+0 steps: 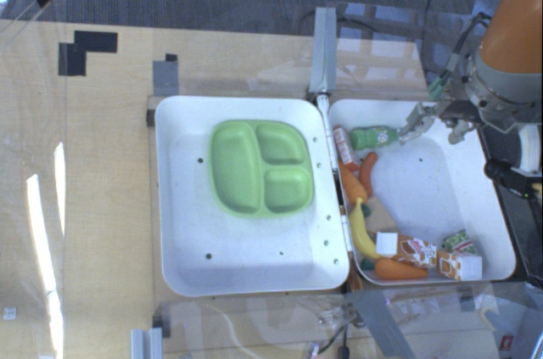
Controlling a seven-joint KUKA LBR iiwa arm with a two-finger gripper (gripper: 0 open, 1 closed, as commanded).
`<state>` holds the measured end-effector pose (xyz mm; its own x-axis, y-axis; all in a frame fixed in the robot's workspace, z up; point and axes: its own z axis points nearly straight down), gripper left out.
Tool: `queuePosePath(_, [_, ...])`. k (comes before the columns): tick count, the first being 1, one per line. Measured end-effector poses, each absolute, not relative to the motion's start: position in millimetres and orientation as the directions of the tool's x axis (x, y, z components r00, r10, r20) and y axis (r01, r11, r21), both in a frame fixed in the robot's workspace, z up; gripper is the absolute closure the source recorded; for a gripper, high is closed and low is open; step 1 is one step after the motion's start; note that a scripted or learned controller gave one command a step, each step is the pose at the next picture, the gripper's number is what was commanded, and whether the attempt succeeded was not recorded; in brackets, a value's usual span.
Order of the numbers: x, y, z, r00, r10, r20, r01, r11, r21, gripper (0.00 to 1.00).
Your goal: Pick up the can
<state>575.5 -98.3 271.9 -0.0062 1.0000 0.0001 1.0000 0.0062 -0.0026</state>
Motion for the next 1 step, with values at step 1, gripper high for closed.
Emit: queuePosePath(1, [565.4,-119.4,155.0,-0.041,0.999,0.001,0.999,0.041,-0.004,0.00])
